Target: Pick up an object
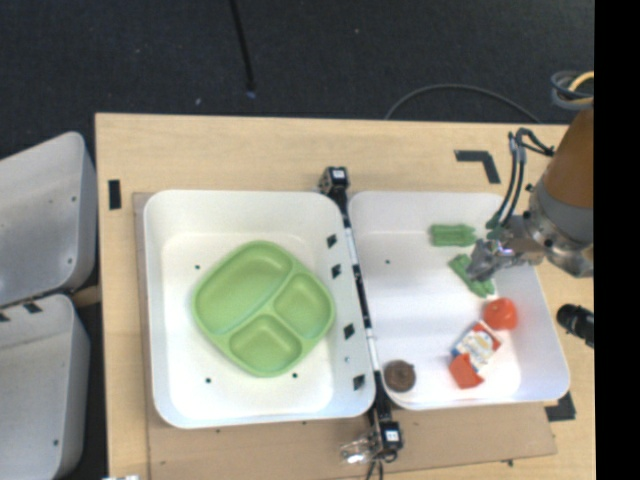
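Gripper [487, 259] low in the right bin [420, 368], finger state impossible to tell, directly over the green piece [474, 275] lying diagonally, second green piece [452, 235] just left.

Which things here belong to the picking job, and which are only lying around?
Job:
pincer
green piece beneath it
green block
orange ball
red-white packet
brown disc

Lying about:
green divided plate

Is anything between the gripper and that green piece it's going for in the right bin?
Nothing visible: the gripper sits right over the lower green plastic piece, which lies apart from the orange-red ball.
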Robot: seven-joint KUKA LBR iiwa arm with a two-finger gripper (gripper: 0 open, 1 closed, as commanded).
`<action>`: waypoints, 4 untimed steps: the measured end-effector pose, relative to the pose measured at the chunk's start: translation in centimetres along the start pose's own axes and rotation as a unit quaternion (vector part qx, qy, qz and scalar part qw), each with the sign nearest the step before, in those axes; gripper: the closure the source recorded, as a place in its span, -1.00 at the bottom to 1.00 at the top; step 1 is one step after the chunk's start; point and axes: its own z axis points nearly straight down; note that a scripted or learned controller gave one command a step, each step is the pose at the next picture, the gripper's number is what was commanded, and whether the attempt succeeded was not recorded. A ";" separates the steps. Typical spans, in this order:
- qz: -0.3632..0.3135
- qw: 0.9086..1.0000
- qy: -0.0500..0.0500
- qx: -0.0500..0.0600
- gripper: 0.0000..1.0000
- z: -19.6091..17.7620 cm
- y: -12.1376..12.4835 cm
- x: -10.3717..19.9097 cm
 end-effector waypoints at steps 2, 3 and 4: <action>-0.002 1.000 0.002 0.004 1.00 1.1 1.1 5.4; -0.002 1.000 0.002 0.004 1.00 1.5 0.6 11.3; -0.002 1.000 0.002 0.003 1.00 0.1 0.3 16.1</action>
